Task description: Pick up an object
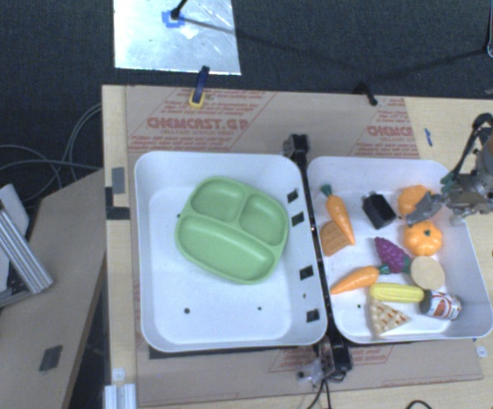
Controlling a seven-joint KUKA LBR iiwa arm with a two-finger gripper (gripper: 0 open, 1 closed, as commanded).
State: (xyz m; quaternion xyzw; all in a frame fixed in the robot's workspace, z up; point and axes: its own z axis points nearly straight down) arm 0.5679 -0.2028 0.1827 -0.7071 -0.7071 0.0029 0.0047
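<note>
The right bin point(482, 301) holds several toy foods: a carrot point(336, 208), a waffle piece point(334, 239), a black block point(379, 210), an orange point(412, 198), a small pumpkin point(424, 239), purple grapes point(390, 251), a second carrot point(355, 279), a corn cob point(397, 293), a pizza slice point(387, 317), a cream disc point(427, 273) and a small can point(441, 305). My gripper point(444, 211) hangs over the bin's right side, just right of the orange and above the pumpkin. It stands open, with nothing between its fingers.
The left bin point(157, 313) bears a green divided plate point(232, 228). A black divider with clips point(308, 228) runs between the bins. A metal sheet point(176, 24) lies at the back and an aluminium frame point(3, 237) stands at far left.
</note>
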